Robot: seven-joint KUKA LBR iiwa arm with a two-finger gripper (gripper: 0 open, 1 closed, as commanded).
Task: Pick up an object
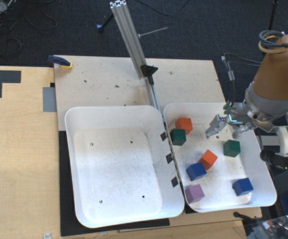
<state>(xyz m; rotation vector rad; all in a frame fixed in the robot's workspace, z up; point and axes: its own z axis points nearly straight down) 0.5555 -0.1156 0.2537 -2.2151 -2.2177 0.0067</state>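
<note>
The arm (271, 83) reaches in over the right bin (263, 198), jaws spread (nothing between them).

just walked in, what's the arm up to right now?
The KUKA arm reaches in over the right bin, its gripper above the bin's upper middle with nothing between its fingers. Seven blocks lie there loose: two orange, two green, two blue, one purple. Nothing has been picked up yet.
</note>
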